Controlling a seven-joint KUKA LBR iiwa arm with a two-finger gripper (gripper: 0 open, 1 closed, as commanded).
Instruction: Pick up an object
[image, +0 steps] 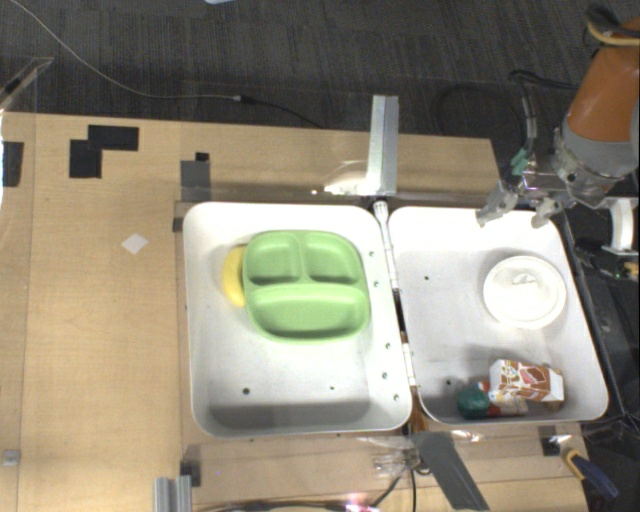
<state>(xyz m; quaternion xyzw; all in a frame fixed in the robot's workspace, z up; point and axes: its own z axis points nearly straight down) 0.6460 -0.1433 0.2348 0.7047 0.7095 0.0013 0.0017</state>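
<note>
Green divided plate (303, 284) sits in the left bin (210, 380), w/ a yellow banana (233, 277) peeking out at its left side. Right bin (440, 330) has a white round lid (524, 290), a small carton (525, 385) & a green ball (472, 402). Hand (518, 205) hangs over the right bin's top edge, fingers spread, holding nothing.

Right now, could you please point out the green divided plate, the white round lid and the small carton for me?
green divided plate (304, 283): camera view, on the ridge between its compartments.
white round lid (524, 290): camera view, on its flat top.
small carton (527, 385): camera view, on its printed side.
</note>
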